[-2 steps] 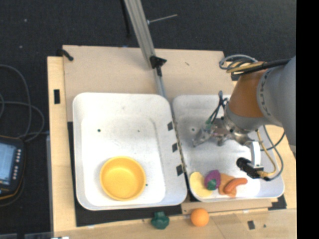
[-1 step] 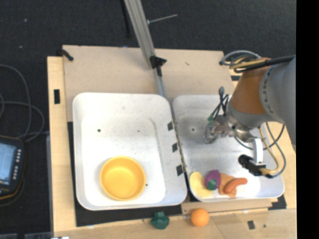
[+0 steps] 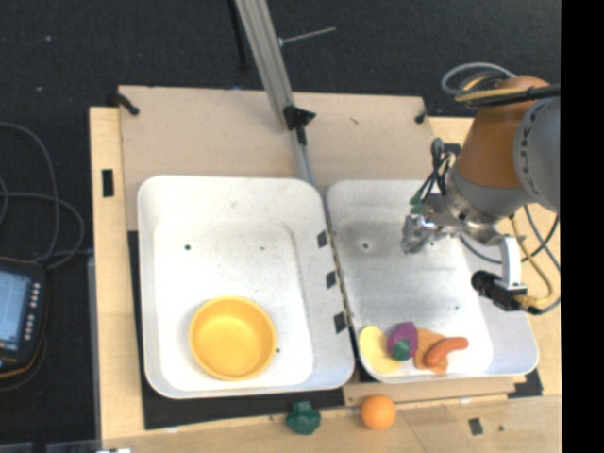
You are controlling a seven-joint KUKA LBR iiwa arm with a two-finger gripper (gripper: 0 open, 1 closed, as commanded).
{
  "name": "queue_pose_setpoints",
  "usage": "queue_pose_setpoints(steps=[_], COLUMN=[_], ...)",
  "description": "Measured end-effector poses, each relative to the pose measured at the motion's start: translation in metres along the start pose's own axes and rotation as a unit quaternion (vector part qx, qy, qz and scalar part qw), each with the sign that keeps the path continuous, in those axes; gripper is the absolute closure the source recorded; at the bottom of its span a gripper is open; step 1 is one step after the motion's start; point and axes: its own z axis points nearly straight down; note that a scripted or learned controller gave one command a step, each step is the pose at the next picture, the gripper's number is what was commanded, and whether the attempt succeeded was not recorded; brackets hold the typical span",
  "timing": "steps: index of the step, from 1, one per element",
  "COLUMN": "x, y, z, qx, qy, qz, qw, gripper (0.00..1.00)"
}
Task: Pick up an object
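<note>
In the right bin [image 3: 377,217], several small toys lie bunched at the near edge: a pale yellow piece [image 3: 371,343], a purple and green one [image 3: 403,340] and an orange sausage-shaped one [image 3: 442,349]. My gripper [image 3: 416,235] hangs over the upper right part of that bin, well behind the toys and apart from them. Nothing shows between its fingers. Whether they stand apart or together is too small to make out.
A yellow bowl [image 3: 232,336] sits in the near part of the left bin [image 3: 189,217]. On the bench in front of the bins lie an orange ball [image 3: 377,411] and a green toy [image 3: 303,418]. A slanted metal pole [image 3: 271,59] rises behind the bins.
</note>
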Motion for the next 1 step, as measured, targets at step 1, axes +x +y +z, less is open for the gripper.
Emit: queue_pose_setpoints(steps=[1], x=[0.0065], y=[0.0036], z=[-0.0468], qx=[-0.002], qy=[0.0], qz=[-0.001], qw=[1.0], gripper=[1.0])
